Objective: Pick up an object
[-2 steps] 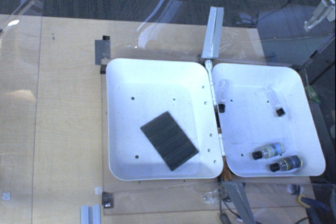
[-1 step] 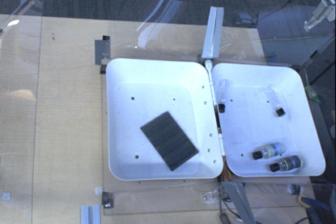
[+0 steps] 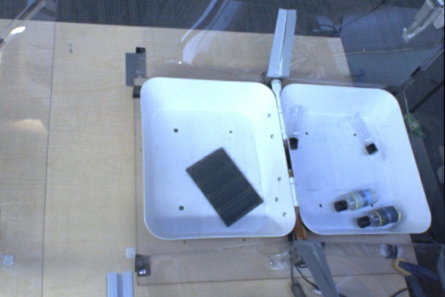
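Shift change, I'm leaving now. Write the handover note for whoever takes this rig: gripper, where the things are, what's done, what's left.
Gripper: nothing to report from this view.
Left bin: a dark flat pad lies at a slant near the front.
Right bin: two small bottles with dark caps lie side by side at the front, one just behind the other. Two clear vials lie further back, one near the dividing edge, one toward the right.
Done: nothing lifted; everything rests in the bins.
Left: pick up one object.
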Controlling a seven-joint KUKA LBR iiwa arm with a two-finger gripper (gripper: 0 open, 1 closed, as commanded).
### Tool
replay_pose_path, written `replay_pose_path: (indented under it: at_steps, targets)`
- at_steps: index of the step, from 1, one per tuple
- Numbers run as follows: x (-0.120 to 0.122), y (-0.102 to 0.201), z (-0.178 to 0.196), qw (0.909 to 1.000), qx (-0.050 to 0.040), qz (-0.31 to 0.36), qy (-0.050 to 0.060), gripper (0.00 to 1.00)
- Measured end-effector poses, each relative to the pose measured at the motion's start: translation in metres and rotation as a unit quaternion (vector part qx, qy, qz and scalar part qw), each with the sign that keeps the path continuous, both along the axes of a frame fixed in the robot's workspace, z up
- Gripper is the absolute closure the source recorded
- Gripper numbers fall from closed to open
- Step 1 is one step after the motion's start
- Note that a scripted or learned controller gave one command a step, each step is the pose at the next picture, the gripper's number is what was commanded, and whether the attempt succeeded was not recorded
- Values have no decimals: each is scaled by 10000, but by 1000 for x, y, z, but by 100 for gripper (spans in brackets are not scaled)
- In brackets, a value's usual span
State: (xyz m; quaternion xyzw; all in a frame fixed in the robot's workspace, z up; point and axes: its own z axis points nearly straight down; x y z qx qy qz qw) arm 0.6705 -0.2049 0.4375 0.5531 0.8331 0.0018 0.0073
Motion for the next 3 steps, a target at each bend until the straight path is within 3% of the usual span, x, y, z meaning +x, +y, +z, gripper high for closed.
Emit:
replay_pose_path:
  at_steps: [1, 2, 3]
  targets:
    - [-11, 69, -213, 9995, 23, 322, 48, 0]
    - [-7, 31, -99, 9982, -1, 604, 5, 0]
    - [-18, 0, 1, 9613, -39, 2754, 0, 0]
